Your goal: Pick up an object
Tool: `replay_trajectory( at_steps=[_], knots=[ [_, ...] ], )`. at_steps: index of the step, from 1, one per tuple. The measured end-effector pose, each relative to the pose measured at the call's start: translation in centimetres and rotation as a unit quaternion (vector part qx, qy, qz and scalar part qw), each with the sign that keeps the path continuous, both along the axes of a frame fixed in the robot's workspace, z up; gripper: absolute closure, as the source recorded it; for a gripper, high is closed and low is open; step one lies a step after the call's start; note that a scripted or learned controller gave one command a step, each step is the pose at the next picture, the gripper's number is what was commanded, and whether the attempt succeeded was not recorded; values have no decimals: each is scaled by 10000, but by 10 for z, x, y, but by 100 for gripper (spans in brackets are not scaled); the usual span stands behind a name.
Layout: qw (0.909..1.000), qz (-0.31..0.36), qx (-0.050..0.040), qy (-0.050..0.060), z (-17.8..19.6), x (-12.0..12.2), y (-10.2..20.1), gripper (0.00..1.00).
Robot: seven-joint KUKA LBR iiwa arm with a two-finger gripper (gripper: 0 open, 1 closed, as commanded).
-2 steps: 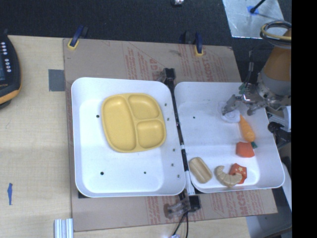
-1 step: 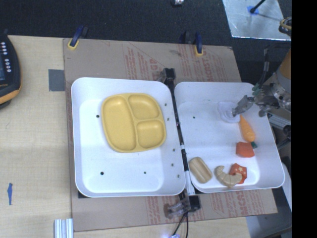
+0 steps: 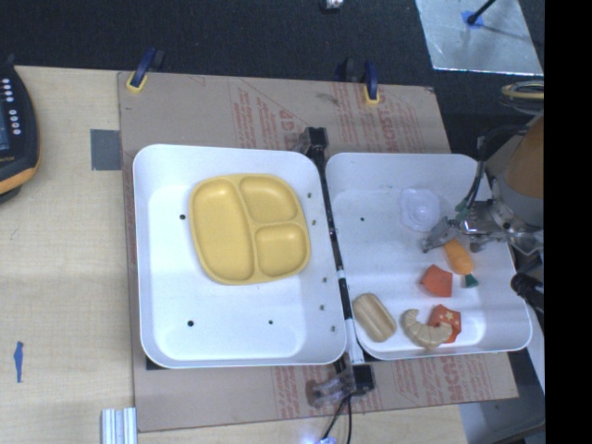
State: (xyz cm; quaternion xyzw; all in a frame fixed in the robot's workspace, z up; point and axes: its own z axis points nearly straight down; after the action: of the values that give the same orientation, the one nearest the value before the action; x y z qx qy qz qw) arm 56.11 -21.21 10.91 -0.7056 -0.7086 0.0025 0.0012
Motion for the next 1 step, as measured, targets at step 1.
replay_trajectory(
  at_steps=[1],
  knots=[
    [10000, 1, 42, 44, -20, -76, 58, 0]
  ],
)
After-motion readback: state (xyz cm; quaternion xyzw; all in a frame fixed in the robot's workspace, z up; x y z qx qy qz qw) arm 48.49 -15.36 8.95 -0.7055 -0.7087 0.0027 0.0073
